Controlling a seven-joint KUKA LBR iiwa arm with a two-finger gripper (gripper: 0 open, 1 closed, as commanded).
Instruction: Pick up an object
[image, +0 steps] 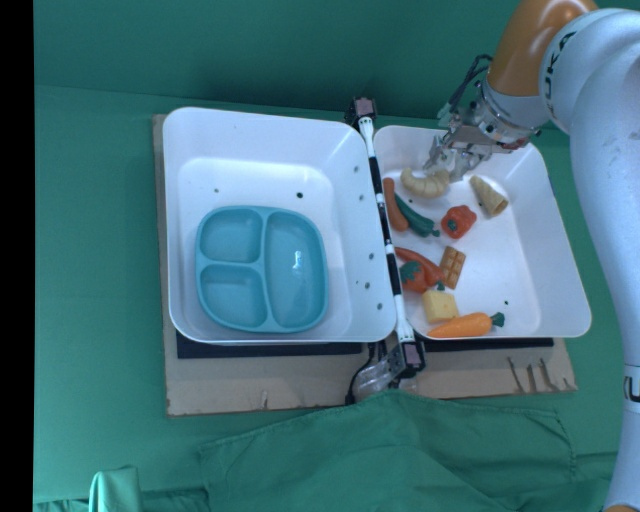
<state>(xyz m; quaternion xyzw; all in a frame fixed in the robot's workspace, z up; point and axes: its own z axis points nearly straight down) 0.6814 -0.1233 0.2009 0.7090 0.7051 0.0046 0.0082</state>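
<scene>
A green cloth is lying at the tabletop's near edge. I am hanging my tool over the right bin's far edge, just above a pale croissant, my likely target; its grip I cannot tell.

The tool hangs low over the far end of the right bin, just above a tan croissant. Near it lie a cone, a red pepper and, at the near end, a carrot. The left bin holds a blue divided plate. A green cloth covers the surface.
</scene>
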